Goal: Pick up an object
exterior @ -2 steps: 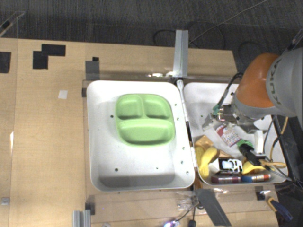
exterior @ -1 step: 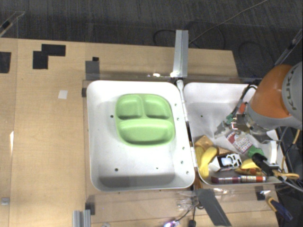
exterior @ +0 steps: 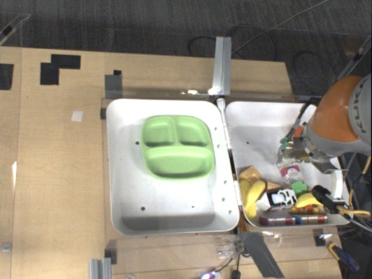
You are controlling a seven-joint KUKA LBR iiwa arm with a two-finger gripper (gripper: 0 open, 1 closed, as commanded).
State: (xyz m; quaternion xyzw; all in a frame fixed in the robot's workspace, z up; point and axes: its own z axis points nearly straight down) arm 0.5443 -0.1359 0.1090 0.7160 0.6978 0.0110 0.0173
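- Open floor filled the right bin's [exterior: 256, 121] upper half; banana [exterior: 254, 193] and other objects crowded its near edge
- Gripper [exterior: 289, 156] hovered above the clutter, finger spread impossible to tell

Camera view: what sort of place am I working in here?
Likely a robotics lab bench: two white bins fixed to a wooden table, a grey-and-orange arm, loose cables on carpet.
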